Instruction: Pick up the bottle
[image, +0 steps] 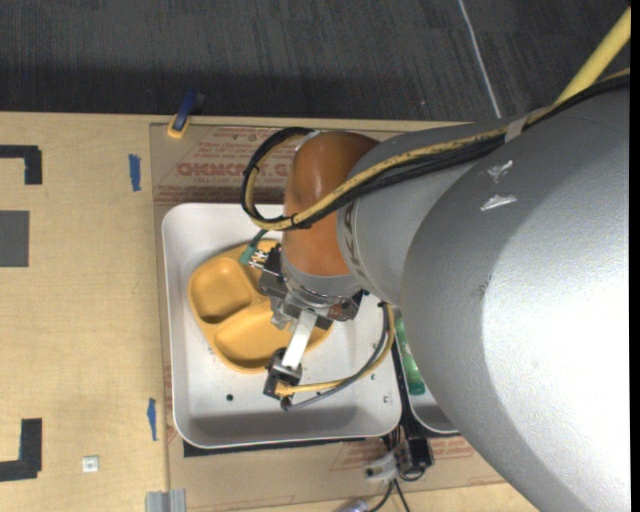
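Over the bin (200, 400), the gripper (292, 315) is hanging close above a yellow lump (220, 290); clenched or released, I cannot tell. Nothing is looking lifted yet.

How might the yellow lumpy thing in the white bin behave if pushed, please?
The yellow thing has rounded, bulging lobes, so it would probably slide or rock rather than roll. Its smooth skin may be slippery. It lies low in the white bin, so tipping seems unlikely.

A white bin (195, 400) holds a mustard-yellow lump (222, 290); the grey arm (520, 300) wears an orange band (320, 195).
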